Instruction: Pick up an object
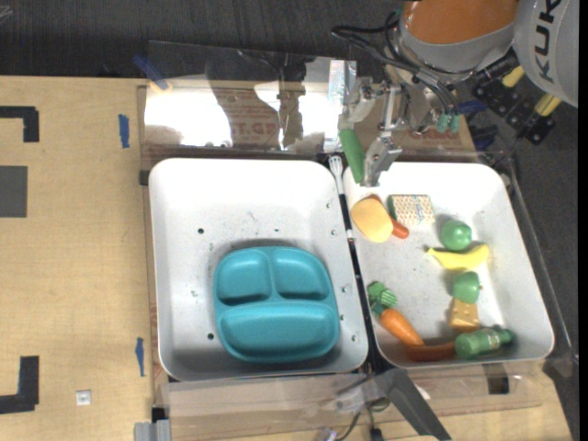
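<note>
My gripper (365, 157) hangs over the back rim where the two bins meet. A long green toy vegetable (351, 147) stands upright in it, pressed against the silver finger (378, 161), and sits above the bin rim. The right bin (514, 237) holds a yellow-orange bun-like toy (372, 219), a small patterned box (412, 209), a green round piece (454, 234), a yellow banana (461, 258), a carrot (401, 326) and a green bottle-shaped toy (481, 341). The left bin (184, 200) holds a teal divided tray (274, 302).
A shiny panel (230, 108) stands behind the left bin. Cables and the arm's orange band (459, 12) hang above the right bin's back edge. Another green piece (467, 287), a tan block (465, 314) and a small green leafy toy (380, 294) lie in the right bin.
</note>
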You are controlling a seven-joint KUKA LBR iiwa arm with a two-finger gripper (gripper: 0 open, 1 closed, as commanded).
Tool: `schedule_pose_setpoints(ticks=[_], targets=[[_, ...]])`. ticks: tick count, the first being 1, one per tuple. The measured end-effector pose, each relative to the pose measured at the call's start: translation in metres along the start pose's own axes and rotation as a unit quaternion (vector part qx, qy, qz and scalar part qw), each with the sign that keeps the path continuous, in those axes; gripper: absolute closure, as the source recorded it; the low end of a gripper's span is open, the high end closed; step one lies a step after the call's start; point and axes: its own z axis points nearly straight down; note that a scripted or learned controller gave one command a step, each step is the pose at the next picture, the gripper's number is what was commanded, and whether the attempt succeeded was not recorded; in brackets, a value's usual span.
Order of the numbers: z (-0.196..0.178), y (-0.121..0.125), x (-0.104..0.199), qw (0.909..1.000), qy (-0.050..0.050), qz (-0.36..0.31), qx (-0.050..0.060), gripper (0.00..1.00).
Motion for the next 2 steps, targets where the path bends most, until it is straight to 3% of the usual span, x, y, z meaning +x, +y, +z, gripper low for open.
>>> schedule_pose_setpoints(ticks=[2], targets=[[-0.026,0.001,-0.004,0.9999,-0.011,0.000,-0.001,1.00]])
